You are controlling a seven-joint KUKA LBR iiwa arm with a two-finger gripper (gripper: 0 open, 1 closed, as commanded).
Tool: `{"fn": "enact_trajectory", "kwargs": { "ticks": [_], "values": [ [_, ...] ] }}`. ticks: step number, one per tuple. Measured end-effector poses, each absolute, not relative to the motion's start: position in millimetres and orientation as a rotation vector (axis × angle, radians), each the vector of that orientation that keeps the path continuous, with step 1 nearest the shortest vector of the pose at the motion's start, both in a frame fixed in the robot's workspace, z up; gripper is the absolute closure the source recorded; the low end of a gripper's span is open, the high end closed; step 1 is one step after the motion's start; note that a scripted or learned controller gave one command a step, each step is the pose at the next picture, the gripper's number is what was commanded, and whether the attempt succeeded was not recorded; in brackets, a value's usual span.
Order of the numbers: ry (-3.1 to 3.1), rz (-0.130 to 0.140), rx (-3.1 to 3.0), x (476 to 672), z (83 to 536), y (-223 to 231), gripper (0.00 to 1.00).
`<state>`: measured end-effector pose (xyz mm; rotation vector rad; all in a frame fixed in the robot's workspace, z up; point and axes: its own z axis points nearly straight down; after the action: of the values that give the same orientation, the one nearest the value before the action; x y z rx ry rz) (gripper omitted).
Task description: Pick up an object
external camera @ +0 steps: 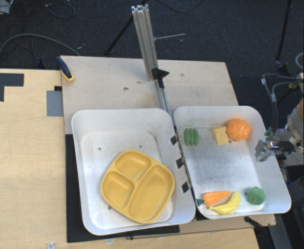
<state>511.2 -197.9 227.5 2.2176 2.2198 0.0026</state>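
Bench carries two white bins; right bin point(276, 188) holds the toys. Pincer point(266, 148) sits at its right rim, can't tell how open, nothing visibly held. Orange fruit point(238, 129) is nearest: just left, slightly farther.

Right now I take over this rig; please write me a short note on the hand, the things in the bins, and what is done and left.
Hand: at the right rim of the right bin, over the edge, holding nothing that I can see.
Right bin: orange fruit and yellow block touching near the back; green pod at back left; carrot, banana and green round toy along the front.
Left bin: yellow divided plate.
Done: nothing picked yet.
Left: choose one object, grasp and lift it. The orange fruit and green round toy lie nearest the hand.
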Motion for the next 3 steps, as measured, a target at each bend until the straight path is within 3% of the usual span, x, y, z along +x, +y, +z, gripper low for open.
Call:
{"fn": "enact_trajectory", "kwargs": {
  "ticks": [1, 3],
  "values": [
    [2.223, 0.0, 2.22, 511.4, 234, -199, 1.0],
    [2.23, -0.001, 2.219, 529.8, 219, -107, 1.0]
  ]
}}
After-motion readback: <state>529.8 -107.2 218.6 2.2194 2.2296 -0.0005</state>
